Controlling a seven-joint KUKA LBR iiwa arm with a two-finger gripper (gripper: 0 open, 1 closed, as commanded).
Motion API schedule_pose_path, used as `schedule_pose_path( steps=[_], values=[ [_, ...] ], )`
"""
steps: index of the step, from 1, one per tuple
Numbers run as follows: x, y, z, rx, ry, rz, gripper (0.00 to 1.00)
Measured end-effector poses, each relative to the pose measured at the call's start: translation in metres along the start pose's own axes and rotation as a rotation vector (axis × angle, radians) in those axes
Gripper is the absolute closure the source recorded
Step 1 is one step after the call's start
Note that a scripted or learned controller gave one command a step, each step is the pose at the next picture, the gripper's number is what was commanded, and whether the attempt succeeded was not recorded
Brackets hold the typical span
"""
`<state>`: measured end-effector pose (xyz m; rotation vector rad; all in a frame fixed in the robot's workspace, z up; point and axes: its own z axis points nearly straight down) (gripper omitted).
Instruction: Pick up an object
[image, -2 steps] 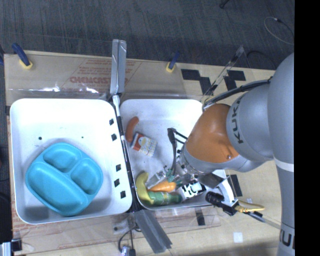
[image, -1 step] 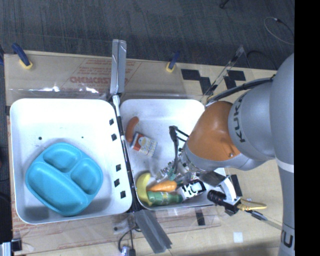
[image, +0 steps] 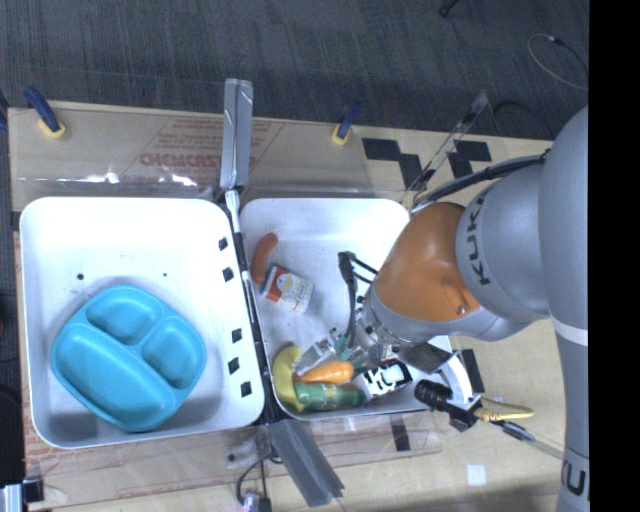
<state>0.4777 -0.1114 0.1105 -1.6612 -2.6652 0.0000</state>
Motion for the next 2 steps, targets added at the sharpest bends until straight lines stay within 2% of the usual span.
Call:
schedule_pose_path(
  steps=[1,2],
  values=[
    [-0.034,0.082,0.019,0.001,0.000,0.005,0.00],
    [-0.069,0.122,0.018,0.000,-0.001,0.083,0.00]
  ],
)
